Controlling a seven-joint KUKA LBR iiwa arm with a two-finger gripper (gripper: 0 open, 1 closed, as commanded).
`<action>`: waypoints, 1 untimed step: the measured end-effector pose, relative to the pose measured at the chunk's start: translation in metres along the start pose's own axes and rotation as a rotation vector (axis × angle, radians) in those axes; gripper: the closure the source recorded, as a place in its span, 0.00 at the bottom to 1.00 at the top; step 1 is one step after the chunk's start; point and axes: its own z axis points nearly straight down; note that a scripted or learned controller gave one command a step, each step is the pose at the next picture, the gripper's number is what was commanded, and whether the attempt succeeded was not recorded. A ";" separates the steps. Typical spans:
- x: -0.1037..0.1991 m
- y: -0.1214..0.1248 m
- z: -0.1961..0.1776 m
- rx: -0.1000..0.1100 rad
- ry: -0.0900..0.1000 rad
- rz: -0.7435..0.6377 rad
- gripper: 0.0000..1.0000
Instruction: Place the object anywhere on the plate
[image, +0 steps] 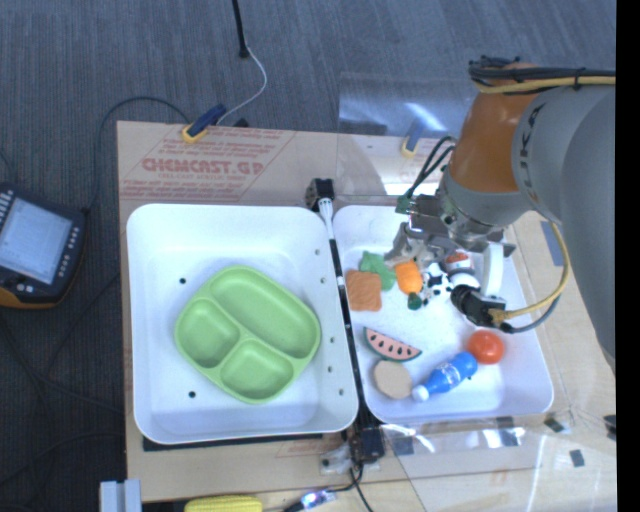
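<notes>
Plate (248, 334), green and split into 3 compartments, sits bare in the left of 2 white bins on the surface, while every small item remains in the right bin (535, 395). The arm (510, 150) reaches in from the right, its end effector (425, 245) lowered over the upper part of that bin, just above an orange carrot-like piece (408, 276) with a green leafy piece (376, 265) beside it. Whether the end effector is open, closed or gripping something cannot be told from this angle, since the wrist hides the tips. Nearby lie a toast-coloured square (363, 290), a watermelon slice (392, 344), a tan round piece (393, 379), a blue bottle (447, 376), a red ball (486, 346) and a small black-and-white figure (436, 285). By the look of things, the task is at its start: nothing rests on the plate, no item is seen lifted, and the pick, the carry across the divider (340, 300) and the release all appear to lie ahead. The carrot-like piece seems the likely target.
</notes>
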 end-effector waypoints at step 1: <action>0.070 0.000 0.037 0.003 0.003 -0.065 1.00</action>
